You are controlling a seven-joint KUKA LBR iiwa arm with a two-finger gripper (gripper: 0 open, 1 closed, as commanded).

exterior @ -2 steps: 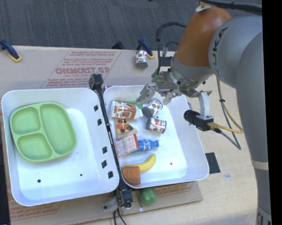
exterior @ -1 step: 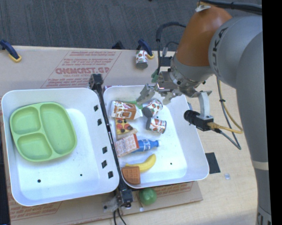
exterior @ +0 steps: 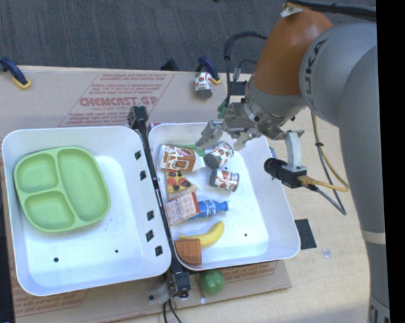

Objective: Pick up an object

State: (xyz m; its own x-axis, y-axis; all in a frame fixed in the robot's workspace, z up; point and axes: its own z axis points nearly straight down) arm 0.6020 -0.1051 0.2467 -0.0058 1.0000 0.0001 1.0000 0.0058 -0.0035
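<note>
Apparently spread open, the gripper (exterior: 214,142) hovers over a small can (exterior: 220,152) — not gripping it

A robot lab.
A big robot arm (exterior: 332,71) works over two white bins (exterior: 33,265) on a clamped cardboard (exterior: 85,89) bench.

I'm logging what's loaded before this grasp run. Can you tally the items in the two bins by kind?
Left bin:
Green divided plate: 1

Right bin:
Cans: 2
Printed packets or cartons: 3
Blue bottle: 1
Banana: 1
Waffle: 1

Total: 9
</note>
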